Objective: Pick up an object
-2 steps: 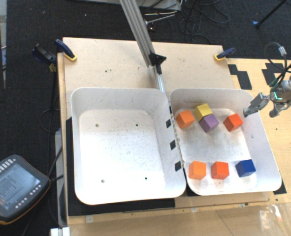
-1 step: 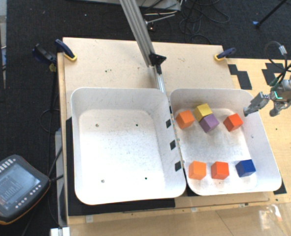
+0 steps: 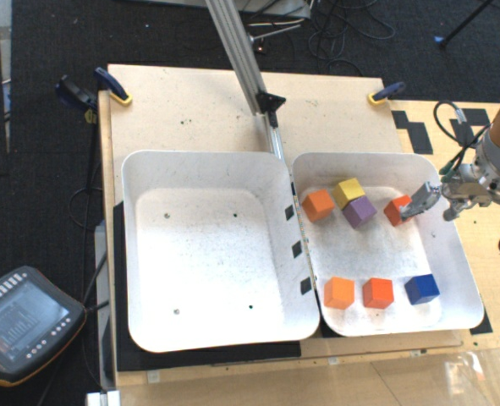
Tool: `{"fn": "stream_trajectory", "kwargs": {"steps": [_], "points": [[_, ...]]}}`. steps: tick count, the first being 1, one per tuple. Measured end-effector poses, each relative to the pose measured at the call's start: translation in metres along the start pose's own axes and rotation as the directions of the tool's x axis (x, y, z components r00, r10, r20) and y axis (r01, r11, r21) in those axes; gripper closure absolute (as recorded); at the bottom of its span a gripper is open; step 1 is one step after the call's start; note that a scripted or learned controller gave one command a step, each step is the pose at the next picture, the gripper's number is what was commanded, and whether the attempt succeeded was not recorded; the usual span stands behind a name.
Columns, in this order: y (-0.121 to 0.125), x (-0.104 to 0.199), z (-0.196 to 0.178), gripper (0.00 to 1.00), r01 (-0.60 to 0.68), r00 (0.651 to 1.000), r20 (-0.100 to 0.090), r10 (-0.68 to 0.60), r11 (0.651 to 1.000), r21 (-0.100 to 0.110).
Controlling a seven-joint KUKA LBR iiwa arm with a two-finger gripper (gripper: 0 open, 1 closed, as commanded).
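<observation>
- Nearest the lens, well away from my fingers, a grey handheld pendant with a screen is lying off the bench; I am ignoring it.
- Closer in, three small hard-looking cubes are sitting in a row along the near side of the right-hand shallow white bin: an orange cube, a red-orange cube and a blue cube, all below my fingers and apart from them.
- I am reaching my two-finger gripper in over the bin's right rim, and its tip is sitting right against a small red-orange block, which I am judging to be my target.
- Whether my fingers are spread or closed I cannot tell; the block is lying partly behind them, and I am not claiming it is held.
- Just beyond that block, to the far side of my fingers, a purple cube, a yellow cube and another orange cube are clustering together.
- I am expecting the block to be light, rigid and smooth-faced, so not fragile but liable to slip or twist out.
- I am judging the best hold to be on two opposite flat faces, square-on, not across corners.
</observation>
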State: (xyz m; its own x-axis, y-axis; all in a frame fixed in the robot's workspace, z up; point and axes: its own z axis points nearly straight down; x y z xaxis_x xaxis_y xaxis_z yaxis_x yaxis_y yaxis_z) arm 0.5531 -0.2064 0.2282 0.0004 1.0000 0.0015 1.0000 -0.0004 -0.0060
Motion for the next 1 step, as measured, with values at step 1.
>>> {"fn": "stream_trajectory", "kwargs": {"steps": [1], "points": [[0.0047, -0.0058, 0.0472, 0.00, 0.000, 1.000, 0.001, 0.000, 1.000, -0.001]]}}
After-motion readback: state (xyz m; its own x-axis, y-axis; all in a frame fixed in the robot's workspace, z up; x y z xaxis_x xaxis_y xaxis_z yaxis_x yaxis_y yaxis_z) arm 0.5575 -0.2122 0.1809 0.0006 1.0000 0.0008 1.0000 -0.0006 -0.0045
